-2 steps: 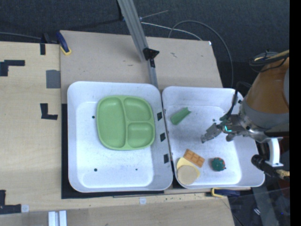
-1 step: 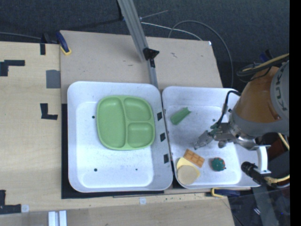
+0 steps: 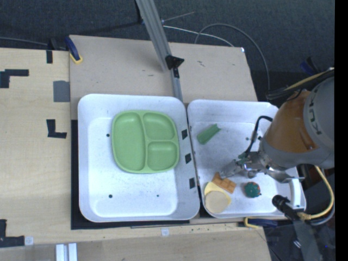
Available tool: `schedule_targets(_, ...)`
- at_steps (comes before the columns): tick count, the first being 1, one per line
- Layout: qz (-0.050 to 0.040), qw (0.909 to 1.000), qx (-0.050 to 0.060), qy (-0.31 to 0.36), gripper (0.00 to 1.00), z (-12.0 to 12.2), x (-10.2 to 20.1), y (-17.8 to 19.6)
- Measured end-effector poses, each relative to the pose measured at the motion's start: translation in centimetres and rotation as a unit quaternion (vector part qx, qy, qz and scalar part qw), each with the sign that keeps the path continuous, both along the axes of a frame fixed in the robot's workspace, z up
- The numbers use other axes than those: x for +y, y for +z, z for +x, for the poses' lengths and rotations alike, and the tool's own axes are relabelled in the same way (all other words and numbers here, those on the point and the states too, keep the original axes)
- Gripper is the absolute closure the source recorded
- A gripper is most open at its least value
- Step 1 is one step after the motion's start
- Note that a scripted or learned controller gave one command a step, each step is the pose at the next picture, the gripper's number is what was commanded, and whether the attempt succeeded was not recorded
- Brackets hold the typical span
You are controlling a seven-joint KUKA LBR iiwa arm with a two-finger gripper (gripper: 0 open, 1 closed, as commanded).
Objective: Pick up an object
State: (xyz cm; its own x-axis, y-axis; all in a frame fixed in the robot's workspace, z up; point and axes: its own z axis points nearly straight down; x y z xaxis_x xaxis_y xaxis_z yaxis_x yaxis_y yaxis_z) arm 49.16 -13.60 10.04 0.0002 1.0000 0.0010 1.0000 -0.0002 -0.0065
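Two white bins sit side by side on the bench. The left bin (image 3: 98, 200) holds a green divided plate (image 3: 145, 141), lying flat toward its upper half, with three compartments showing.

The right bin (image 3: 228, 110) holds the loose objects. A small green block (image 3: 207, 133) lies tilted near its upper left, apart from everything else. Near the lower left corner lies a tan and orange piece (image 3: 220, 192): a pale round part toward the bin's front edge and an orange part just above it; whether these are one object or two touching ones is hard to make out. Just to the right sits a small dark green ball (image 3: 252, 190) with a reddish spot on it.

The arm (image 3: 296, 132) reaches in from the right, its orange band and grey body covering much of the bin's right side and hiding the floor beneath. The gripper (image 3: 231, 170) points left and down, its metal tip near the orange part, just above it, and to the upper left of the ball. The tip is small and blurred, so I cannot tell whether it is parted or closed, nor whether it touches the orange part. Nothing can be made out held in it.

A grey pole (image 3: 155, 26) crosses the bench from the top edge, where it is cut off, toward the gap between the bins.
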Motion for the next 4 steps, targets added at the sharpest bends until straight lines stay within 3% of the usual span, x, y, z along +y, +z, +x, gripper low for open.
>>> schedule_targets(1, 0.0003, 1.0000, -0.004, 0.001, 0.00, 0.1, 0.0, -0.9)
schedule_targets(2, 0.0008, 1.0000, -0.003, 0.001, 1.00, 0.1, 0.1, 0.1)
schedule_targets(4, -0.0013, 1.0000, -0.005, 0.001, 1.00, 0.8, -1.0, 9.7)
